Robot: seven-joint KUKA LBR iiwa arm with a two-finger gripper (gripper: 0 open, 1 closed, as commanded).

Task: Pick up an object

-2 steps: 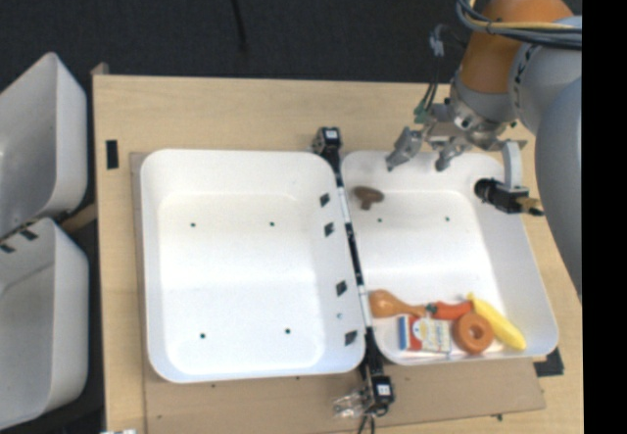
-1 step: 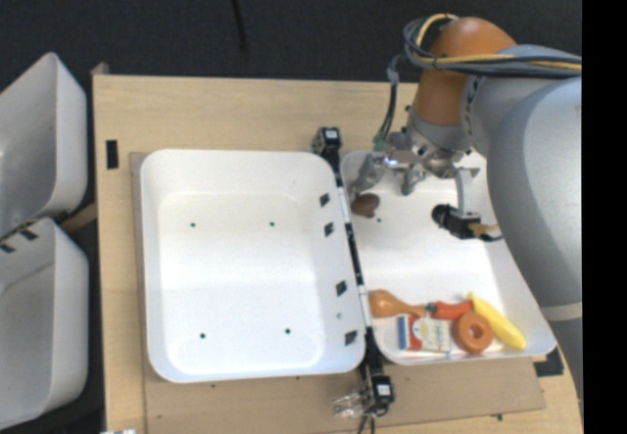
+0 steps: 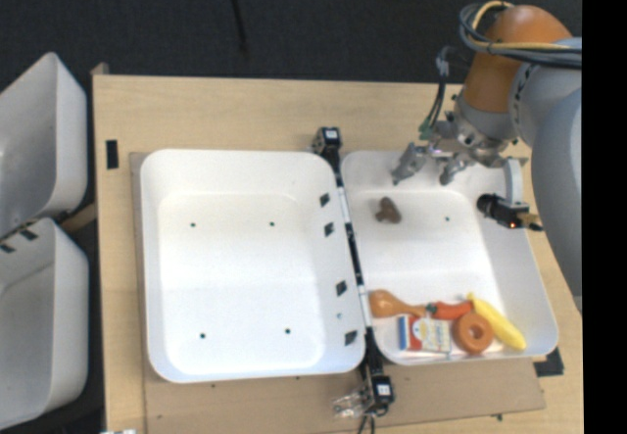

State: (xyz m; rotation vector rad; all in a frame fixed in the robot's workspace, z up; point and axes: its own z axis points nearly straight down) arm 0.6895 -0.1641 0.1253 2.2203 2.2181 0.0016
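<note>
**Gripper above the far end of the right bin, brown lump just in front of it**

From where I stand, the gripper (image 3: 431, 166) hangs over the far part of the right bin (image 3: 509, 261). Its two fingers are spread apart and there is nothing between them.

The nearest thing to take is a small brown object (image 3: 388, 211). It lies alone on the bin floor, a little toward the near side and toward the left bin (image 3: 235, 265) from the fingertips. It is close but not touching. It looks roundish, so I cannot name a long axis for it.

The other things are well apart, crowded along the near edge: a yellow banana (image 3: 498, 320), an orange ring (image 3: 477, 333), a small carton (image 3: 422, 333) and an orange spoon-like piece (image 3: 388, 304).

I judge that the move needs a short shift toward the divider, then a descent.
</note>
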